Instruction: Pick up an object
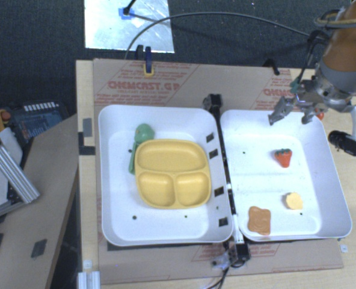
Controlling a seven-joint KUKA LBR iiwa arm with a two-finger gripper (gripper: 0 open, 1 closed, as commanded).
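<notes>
Brown toast slice [260, 220] lies nearest the lens, flat in the right bin [328, 179] at its near edge, with a small round yellow piece [294, 201] just beside it, toward the far right. Farther back in that same bin sits a red strawberry-like toy [283, 157] with a green top, well apart from the toast; all three look like smooth plastic play food, loose and separated, probably scattered so each can be grabbed singly. Claw [293, 113] hangs over the far rim of the right bin, beyond the strawberry, its two grey fingers spread wide and nothing between them. Strawberry looks like the closest candidate, so the pick step is judged not yet begun; the next move calls for a drop toward the bin floor with the fingers either side of it. Left bin [115, 179] holds a yellow divided tray [172, 172], glossy moulded plastic with three compartments, partly covering a green object [141, 138] at its far left corner. Both bins are shallow white plastic with rounded corners, set touching on a cardboard sheet [166, 83].
</notes>
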